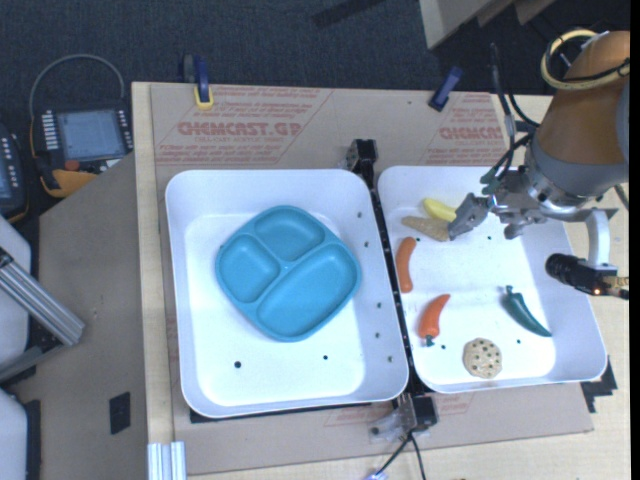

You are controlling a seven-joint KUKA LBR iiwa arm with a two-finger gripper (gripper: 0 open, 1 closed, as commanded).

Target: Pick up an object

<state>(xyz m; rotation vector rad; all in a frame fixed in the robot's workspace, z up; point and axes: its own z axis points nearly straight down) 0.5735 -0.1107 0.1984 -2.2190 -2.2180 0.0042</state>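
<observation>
The gripper (492, 218) hangs over the upper part of the right bin (560, 368), its two fingers spread apart with nothing between them; one finger (466, 215) points toward nine o'clock, its tip just beside the yellow piece (438, 209) and the tan piece (424, 229) lying under it; this looks like the approach step, before any grasp, and those two pieces seem the likeliest target; the next move calls for shifting toward nine o'clock so the jaws straddle one piece, then descending and closing; the bin's far wall sits close at twelve o'clock and the divide between the bins at nine, so room there is tight; toward six o'clock the floor is more open, with the orange sausage-shaped piece (404, 264), the red-orange pepper (433, 316), the cookie (482, 357) and the green pepper (524, 311) spaced apart; the left bin (200, 368) holds a blue divided plate (288, 272).
</observation>
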